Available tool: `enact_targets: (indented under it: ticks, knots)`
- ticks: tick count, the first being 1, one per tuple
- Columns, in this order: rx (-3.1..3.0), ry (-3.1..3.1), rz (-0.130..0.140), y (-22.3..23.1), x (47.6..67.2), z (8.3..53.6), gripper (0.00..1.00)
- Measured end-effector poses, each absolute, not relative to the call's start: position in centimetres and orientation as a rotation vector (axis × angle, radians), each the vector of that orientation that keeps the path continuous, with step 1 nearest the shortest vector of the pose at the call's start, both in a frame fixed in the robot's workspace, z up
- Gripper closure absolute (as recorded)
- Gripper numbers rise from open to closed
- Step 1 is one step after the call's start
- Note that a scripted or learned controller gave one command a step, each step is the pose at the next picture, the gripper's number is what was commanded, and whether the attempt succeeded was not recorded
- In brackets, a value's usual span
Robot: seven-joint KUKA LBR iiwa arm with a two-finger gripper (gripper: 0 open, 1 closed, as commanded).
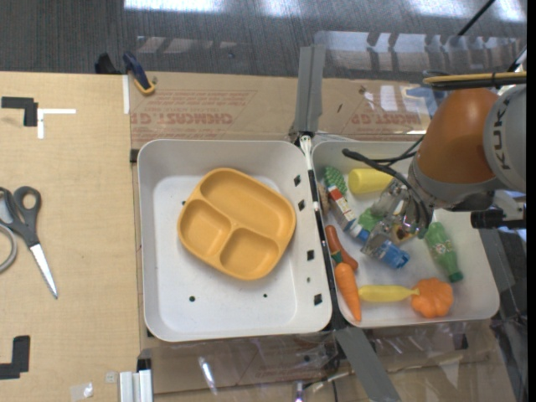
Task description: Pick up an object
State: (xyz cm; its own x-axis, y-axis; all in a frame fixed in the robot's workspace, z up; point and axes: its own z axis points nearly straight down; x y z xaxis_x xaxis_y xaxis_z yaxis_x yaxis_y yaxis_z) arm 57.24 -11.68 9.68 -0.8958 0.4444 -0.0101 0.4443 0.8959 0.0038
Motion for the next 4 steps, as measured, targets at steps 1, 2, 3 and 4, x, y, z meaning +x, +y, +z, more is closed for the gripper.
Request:
enact_targets:
  ticks: [1, 2, 3, 4]
  knots:
    - [0.864, 3.008, 0.002, -9.9, 54.3, 9.6, 0.00]
    - [0.980, 2.971, 0.003, -10.6, 50.5, 9.6, 0.00]
    - [0.963, 2.979, -0.002, -9.6, 48.0, 9.4, 0.00]
    - [0.775, 3.041, -0.001, -9.2, 48.9, 9.2, 0.00]
